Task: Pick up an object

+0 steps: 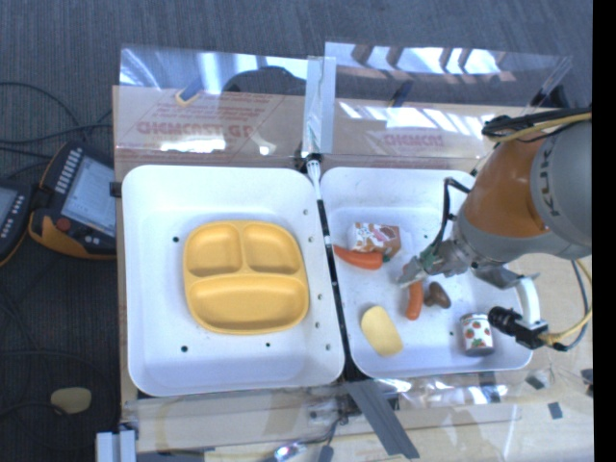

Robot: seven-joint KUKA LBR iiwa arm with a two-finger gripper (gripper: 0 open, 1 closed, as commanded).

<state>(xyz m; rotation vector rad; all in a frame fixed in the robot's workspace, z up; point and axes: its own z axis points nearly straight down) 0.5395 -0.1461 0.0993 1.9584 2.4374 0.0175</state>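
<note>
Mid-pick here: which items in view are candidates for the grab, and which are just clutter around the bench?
In play, right white bin:
- long orange carrot
- printed snack packet
- short orange carrot
- small brown lump
- pale yellow block
- white dotted cube
- gripper

Lying about:
- yellow divided plastic tray, left white bin
- orange-rimmed handheld controller on the floor
</note>
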